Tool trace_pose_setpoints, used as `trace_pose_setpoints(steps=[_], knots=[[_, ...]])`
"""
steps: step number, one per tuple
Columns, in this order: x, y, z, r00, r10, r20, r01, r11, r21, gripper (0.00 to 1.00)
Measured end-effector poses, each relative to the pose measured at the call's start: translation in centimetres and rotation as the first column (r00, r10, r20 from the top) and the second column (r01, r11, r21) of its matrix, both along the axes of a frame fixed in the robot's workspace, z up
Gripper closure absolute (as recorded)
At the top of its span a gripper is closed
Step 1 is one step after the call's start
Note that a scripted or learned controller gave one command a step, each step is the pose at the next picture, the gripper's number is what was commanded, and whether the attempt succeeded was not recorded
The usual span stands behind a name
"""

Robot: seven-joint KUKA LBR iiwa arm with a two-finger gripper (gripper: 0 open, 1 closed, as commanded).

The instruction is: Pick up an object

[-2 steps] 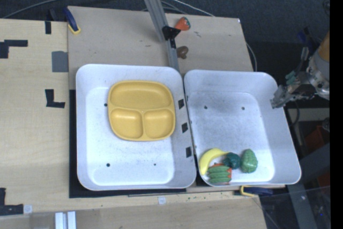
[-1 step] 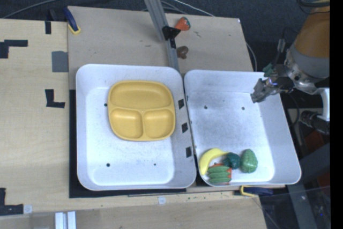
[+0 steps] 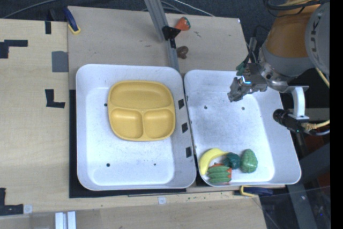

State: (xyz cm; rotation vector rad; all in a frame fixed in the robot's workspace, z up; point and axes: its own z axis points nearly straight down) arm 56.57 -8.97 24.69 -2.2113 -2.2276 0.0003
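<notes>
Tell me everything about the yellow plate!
The yellow plate is a smooth, plastic-looking tray with rounded corners and three sections: one wide one at the far side and two smaller ones at the near side. It lies flat, right side up, in the left bin, toward its far end. It rests on the bin's floor, and no food is in it.

Objects lying clustered at near edge of right bin (image 3: 278,131), toward its near-left corner: yellow banana (image 3: 210,157) curving along the rim; red-and-green item (image 3: 219,172) sitting just below it; dark teal piece (image 3: 233,160) and green bumpy piece (image 3: 248,161) resting alongside, touching.
</notes>
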Motion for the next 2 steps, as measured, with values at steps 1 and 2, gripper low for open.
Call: trace_pose_setpoints(steps=[1, 2], knots=[[0.1, 5.2, -1.2, 1.0, -0.001, -0.001, 0.001, 1.0, 0.0, 1.0], [1.8, 10.0, -1.4, 1.0, 0.0, 0.001, 0.0, 1.0, -0.001, 1.0]])
